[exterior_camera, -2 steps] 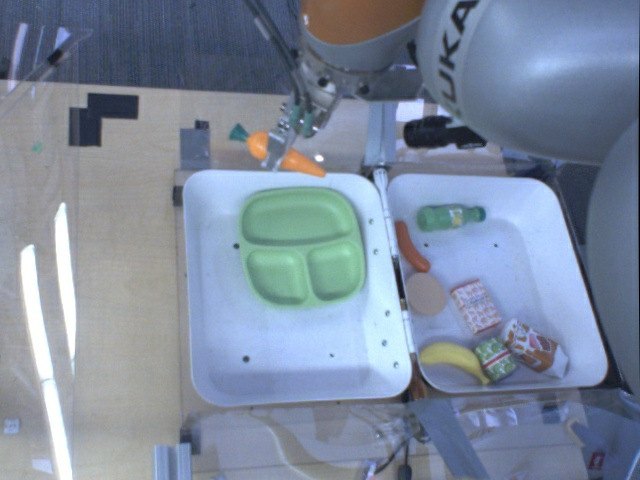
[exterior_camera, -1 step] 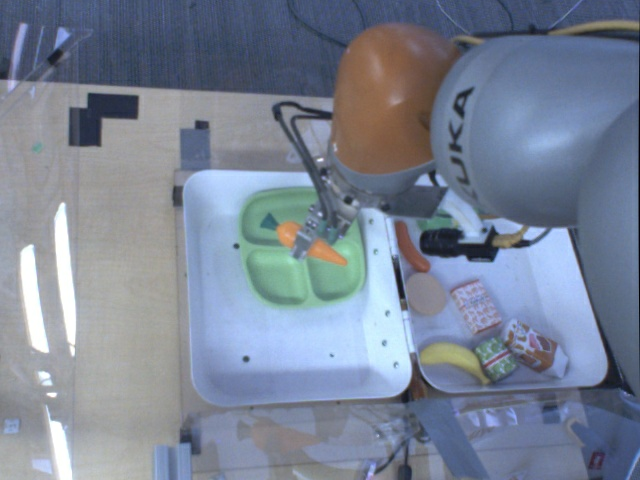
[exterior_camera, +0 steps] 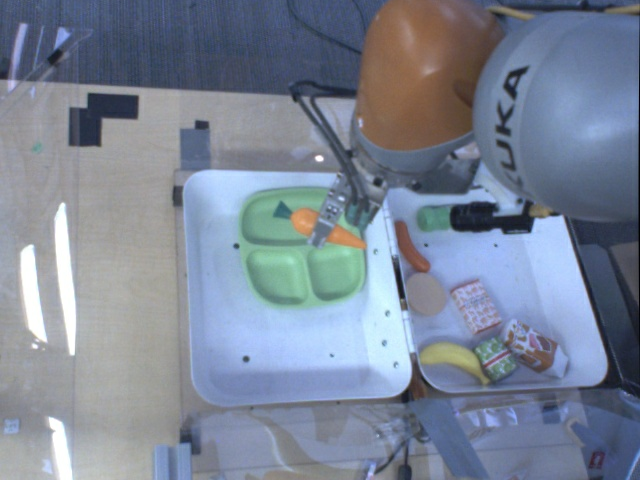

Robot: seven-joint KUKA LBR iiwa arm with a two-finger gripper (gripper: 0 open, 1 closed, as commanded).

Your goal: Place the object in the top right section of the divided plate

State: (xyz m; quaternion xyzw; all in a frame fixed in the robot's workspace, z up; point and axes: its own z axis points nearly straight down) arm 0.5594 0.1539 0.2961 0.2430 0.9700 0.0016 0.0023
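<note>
The orange plastic toy carrot with a green top (exterior_camera: 318, 225) is seen lying across the far compartment of the pale green divided plate (exterior_camera: 290, 273), reaching its right rim. The metal end effector (exterior_camera: 335, 218) is set directly over it, apparently for gripping or release; whether it is open or closed cannot be told. The plate sits in the left shallow white bin (exterior_camera: 215, 348) on the counter.

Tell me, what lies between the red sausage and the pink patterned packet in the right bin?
In the camera view, a round tan disc lies between the sausage and the packet, just below the sausage's lower end and left of the packet.
</note>
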